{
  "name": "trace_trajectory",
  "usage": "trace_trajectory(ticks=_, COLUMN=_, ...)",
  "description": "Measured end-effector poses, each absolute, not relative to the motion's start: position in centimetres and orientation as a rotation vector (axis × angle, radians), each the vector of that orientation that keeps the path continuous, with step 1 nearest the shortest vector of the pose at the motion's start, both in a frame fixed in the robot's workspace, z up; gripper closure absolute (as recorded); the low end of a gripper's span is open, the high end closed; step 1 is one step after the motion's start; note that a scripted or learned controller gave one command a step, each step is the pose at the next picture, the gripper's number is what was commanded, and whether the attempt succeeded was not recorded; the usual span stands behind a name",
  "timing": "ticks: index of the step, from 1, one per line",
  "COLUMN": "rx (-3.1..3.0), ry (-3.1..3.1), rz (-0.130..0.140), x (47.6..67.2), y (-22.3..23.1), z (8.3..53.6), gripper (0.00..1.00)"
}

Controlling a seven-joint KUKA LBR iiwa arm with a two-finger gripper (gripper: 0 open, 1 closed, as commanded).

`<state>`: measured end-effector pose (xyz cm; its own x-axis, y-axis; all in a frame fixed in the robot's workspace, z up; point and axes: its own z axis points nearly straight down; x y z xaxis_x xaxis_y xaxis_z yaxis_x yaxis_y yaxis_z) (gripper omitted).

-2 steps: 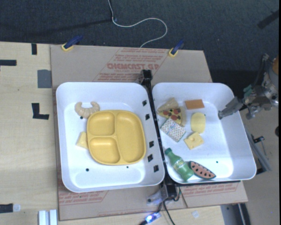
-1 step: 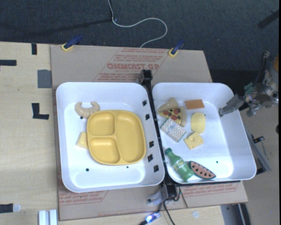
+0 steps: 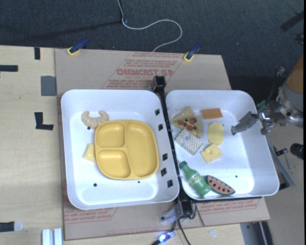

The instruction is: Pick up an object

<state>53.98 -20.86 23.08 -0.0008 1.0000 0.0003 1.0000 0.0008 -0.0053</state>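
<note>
Camera view: the fingers (image 3: 243, 122) hover at right-centre over the right bin (image 3: 255, 152). Their opening cannot be told. The yellow lemon slice (image 3: 216, 133) lies just left.

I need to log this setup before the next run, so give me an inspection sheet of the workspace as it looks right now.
Surface: cardboard sheet on a wooden bench, held by two clamps; left bin and right bin side by side.
Job's things: right bin holds pizza slice, orange block, patterned square, yellow oval, cheese wedge, green bottle, watermelon slice.
Clutter: left bin holds yellow divided plate, croissant, yellow piece beside the plate.
Gripper: gripper over the right bin's right side, holding nothing.
Cables: white cable behind the bins.
Surroundings: dark carpet.
</note>
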Motion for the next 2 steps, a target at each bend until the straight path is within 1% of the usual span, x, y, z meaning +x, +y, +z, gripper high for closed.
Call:
trace_trajectory(ticks=1, rx=-2.218, ry=-2.219, rz=0.006, x=54.5, y=-21.6, z=17.5, gripper=0.00)
trace_trajectory(ticks=2, rx=-2.217, ry=-2.220, rz=0.005, x=53.9, y=-21.3, z=13.0, gripper=0.00)
